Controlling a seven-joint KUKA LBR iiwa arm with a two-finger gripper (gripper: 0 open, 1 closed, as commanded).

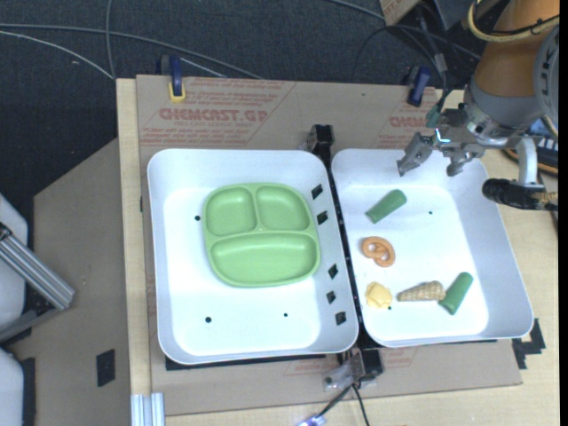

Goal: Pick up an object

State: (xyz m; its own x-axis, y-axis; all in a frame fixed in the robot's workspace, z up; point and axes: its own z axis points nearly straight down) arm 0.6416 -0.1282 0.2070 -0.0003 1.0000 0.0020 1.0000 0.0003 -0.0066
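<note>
The gripper hangs over the back part of the right bin, fingers spread apart w/ nothing between them. Taking that gripper as the ref point: the closest thing is the green cylinder, lying on the bin floor toward the front and a bit left of the fingers, near but not touching. Its long axis runs diagonal, low end front-left, high end back-right, so roughly pointing back up at the gripper. I'd guess that's the pick target, tho the task doesn't say which obj.

Further front from the gripper: a pretzel, then a small yellow piece, a cone-shaped thing and a second green piece w/ its end touching or nearly touching the cone.

Room: the cylinder sits alone, open floor all round it, divider wall well to its left, so the fingers should have space to straddle it across the short side. The left bin holds a green divided plate, far off from the gripper.
</note>
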